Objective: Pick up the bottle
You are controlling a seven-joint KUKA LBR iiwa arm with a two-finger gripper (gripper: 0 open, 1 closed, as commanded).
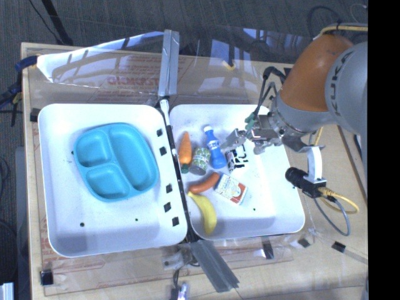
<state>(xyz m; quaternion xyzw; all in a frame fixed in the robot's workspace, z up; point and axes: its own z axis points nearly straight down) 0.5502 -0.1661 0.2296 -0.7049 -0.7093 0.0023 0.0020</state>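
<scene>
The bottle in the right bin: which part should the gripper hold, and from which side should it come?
Probably the blue body of the bottle, just below its white cap, coming from above. It lies tilted, with the can close on its left, so fingers likely fit better at its freer upper part.

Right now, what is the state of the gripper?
Gripper: cannot be told; it hangs just right of the bottle in the right bin.
</scene>
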